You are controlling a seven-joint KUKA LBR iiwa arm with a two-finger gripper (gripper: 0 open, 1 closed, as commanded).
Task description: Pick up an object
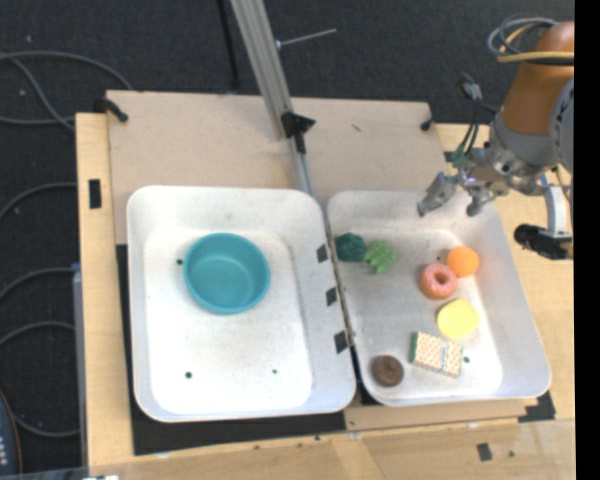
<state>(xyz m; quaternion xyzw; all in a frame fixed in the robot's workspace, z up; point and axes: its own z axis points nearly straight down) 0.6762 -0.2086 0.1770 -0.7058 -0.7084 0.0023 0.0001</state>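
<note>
Nearest the camera: brown round piece (387,370) and checkered wafer block (437,353), side by side at the near edge of the right bin (515,298).

Hand (453,199) hangs over the far edge of the right bin, fingers spread wide, nothing between them. Both fingers angle down and toward the camera-left. Grey arm (528,133) with orange band comes in from the right, wrist above the bin's far right corner.

Outward from the hand:
- orange ball (463,261) is the closest item, just below the hand in the view, clear of the fingers
- pink donut (439,280) touching or just beside the orange ball, on its left
- yellow round piece (458,319) next toward the camera, just above the wafer block
- green broccoli-like piece (380,257) and dark teal piece (350,247) sit together near the bin's left wall, apart from the hand

Nothing lies between the hand and the orange ball or the donut; open bin floor under the fingers.

Left bin (150,308): one teal bowl (227,273), upright, left of centre; can't see anything in it.

Around: metal camera pole (265,63) slants up from the tabletop (200,143) behind the seam between the bins. Cables (20,78) on the dark floor to the left.
</note>
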